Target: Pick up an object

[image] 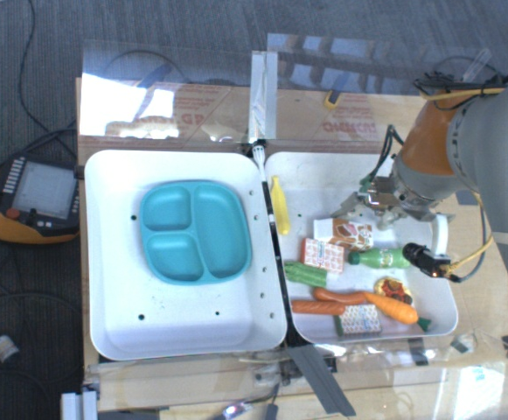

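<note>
My gripper (372, 201) hangs low over the upper middle of the right bin (310, 175), just above a small red-and-white packet (351, 232). Nothing shows between the fingers. Below it lie a red-and-white carton (323, 254), a green bottle (380, 258), a green cucumber (306, 274), a red sausage (328, 300), a carrot (395, 308), a pizza slice (392, 286) and a patterned box (359, 320). A yellow banana (279, 204) lies along the bin's left wall.
The left bin (118, 304) holds a teal divided plate (194, 232). The grey arm with its orange band (428, 143) comes in from the right over the bin's far corner. A cardboard and clear plastic wall (262, 103) stands behind both bins.
</note>
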Robot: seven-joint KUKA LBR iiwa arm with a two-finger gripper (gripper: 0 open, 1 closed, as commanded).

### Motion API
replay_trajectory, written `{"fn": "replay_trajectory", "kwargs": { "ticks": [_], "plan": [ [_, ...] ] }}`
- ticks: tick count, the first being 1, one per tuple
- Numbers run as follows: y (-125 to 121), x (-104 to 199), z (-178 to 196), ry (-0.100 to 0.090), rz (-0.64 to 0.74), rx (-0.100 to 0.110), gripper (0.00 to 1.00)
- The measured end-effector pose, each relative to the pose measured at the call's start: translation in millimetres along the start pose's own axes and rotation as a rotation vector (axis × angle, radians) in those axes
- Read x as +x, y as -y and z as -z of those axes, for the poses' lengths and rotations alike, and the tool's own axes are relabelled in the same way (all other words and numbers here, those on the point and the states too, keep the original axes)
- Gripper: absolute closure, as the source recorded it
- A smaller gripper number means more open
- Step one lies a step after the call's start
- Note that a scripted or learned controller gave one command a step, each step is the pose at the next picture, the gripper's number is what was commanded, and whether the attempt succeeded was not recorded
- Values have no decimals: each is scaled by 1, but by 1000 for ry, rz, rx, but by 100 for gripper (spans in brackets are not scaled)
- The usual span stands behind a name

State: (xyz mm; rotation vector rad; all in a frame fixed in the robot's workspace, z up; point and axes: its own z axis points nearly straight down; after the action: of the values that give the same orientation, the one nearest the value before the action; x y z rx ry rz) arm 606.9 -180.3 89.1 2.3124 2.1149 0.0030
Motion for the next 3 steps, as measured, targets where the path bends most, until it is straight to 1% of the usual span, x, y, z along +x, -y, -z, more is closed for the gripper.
{"fn": "replay_trajectory", "kwargs": {
  "ticks": [1, 2, 3],
  "plan": [
    [62, -23, 2, -6, -48, -8, 0],
    [106, -33, 6, -17, -128, -19, 0],
    [95, -3, 81, -3, -176, 12, 0]
  ]
}}
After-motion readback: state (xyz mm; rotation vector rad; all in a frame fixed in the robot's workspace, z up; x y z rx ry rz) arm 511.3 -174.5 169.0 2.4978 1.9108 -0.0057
